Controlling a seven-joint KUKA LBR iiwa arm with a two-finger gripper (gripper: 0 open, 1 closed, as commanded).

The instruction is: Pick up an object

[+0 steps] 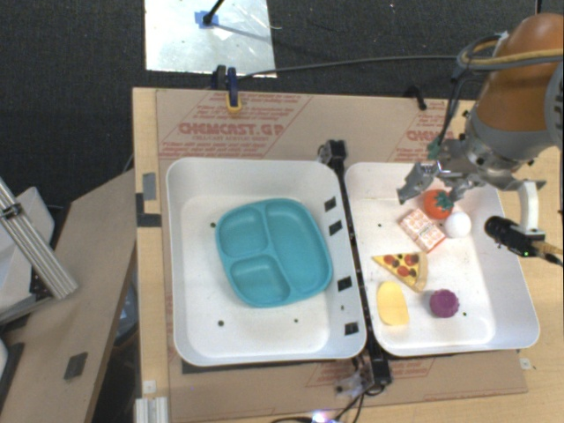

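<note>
Five small toy foods are lying in the right bin [515, 311], and the one under the gripper [438, 186] is a tomato [437, 204]: round, orange-red, with a bit of green at its top. It is sitting near the far side of that bin, toward the right, and the gripper's grey fingers [415, 186] are hanging spread just above and around it, one showing clearly to its left. Whether the fingers are touching the tomato is not something the view is making clear, and the tomato is not showing pinched between them.

A white egg [457, 226] is resting just beside the tomato, on its near right. A small pink and white box [421, 230] is lying tilted just beside the tomato on its near left. Nearer the camera, a pizza slice [403, 267] with red spots is pointing left, a yellow oval piece [393, 304] is lying below it, and a purple lump [444, 302] is sitting to the right of that.

The arm [520, 86] is reaching in from the right, its orange band showing above the grey wrist. The left bin [189, 236] is holding a teal divided plate [273, 251], turned at a slant. Both bins are sitting on a brown board [264, 122] with red printing.
</note>
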